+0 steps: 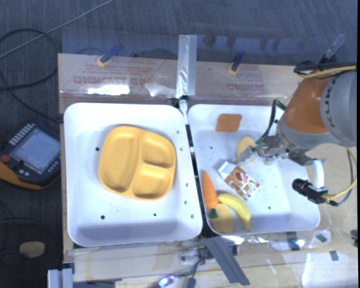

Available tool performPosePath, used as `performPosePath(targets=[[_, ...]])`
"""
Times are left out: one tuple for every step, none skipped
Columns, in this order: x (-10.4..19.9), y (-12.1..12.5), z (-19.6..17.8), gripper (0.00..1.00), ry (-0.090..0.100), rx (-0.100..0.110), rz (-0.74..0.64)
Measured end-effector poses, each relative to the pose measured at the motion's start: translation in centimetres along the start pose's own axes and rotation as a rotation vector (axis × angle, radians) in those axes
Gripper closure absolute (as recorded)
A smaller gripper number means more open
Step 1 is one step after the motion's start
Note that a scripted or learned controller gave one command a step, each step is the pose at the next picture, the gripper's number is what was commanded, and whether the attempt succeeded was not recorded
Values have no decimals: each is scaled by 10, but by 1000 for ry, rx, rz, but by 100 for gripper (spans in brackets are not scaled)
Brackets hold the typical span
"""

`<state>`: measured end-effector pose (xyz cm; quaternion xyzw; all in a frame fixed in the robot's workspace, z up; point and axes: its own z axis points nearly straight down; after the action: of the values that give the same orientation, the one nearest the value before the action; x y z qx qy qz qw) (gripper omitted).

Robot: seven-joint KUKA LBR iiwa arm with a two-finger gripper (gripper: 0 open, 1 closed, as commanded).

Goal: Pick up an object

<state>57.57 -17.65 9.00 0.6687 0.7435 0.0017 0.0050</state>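
Note:
The right bin holds several items. An orange flat square lies near its far wall. A pale yellow piece sits just left of my gripper, which is down low inside the bin, touching or nearly touching that piece. A white patterned packet lies just in front of the gripper. An orange carrot rests along the left wall. A yellow banana and a yellow block fill the front left corner. Nothing is visibly held.
The left bin carries a yellow divided plate. The arm's grey and orange wrist hangs over the right bin's far right part, with a black cable plug beside it. A handheld pendant lies on the floor at left.

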Motion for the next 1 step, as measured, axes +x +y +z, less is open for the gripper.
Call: performPosePath(targets=[[7, 55, 1, 0, 0, -1, 43]])
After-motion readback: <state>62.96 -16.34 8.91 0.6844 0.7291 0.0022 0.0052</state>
